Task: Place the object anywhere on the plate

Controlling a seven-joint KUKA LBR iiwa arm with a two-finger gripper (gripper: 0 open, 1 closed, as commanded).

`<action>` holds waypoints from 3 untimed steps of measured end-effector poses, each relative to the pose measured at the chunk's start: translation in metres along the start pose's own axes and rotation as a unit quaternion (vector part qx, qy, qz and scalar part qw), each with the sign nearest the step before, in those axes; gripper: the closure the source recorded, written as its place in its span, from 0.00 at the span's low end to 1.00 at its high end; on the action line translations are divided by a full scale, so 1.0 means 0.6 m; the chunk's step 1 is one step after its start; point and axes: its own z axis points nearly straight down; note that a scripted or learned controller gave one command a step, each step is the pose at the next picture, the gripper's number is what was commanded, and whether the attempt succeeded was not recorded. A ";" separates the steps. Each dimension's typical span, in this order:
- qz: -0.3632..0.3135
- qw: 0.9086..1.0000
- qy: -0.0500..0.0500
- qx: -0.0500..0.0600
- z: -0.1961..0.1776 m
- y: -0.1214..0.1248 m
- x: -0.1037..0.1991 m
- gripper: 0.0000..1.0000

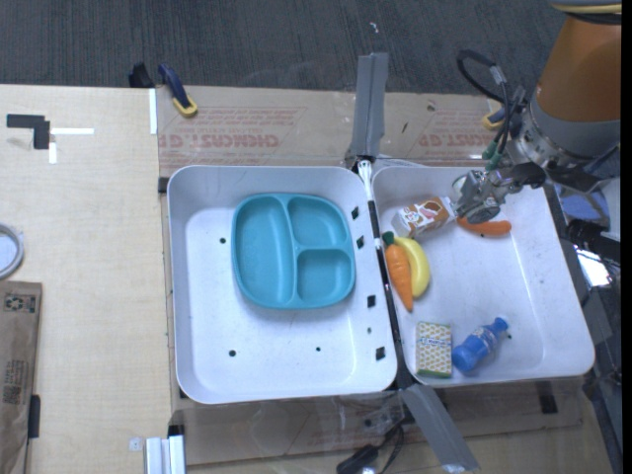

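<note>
A teal plate (293,251) with three compartments lies in the left bin (202,363). The right bin (533,294) holds a banana (419,264), a carrot (399,274), an orange-and-white snack packet (423,215), a small orange chili-like piece (486,228), a cracker box (434,350) and a blue bottle (480,345). My gripper (478,197) hangs low over the back of the right bin, just right of the packet and above the orange piece. Nothing shows between its fingers.
A grey divider bar (369,107) runs up from between the bins. Clamps (178,91) and cardboard lie behind them. A roll of tape (6,252) and a brown packet (18,363) rest at the far left of the bench.
</note>
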 end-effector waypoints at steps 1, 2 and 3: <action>-0.200 0.980 0.000 -0.004 0.113 0.158 0.080 1.00; -0.195 0.981 0.000 -0.004 0.142 0.145 0.242 1.00; -0.215 0.977 0.000 -0.003 0.145 0.068 0.311 1.00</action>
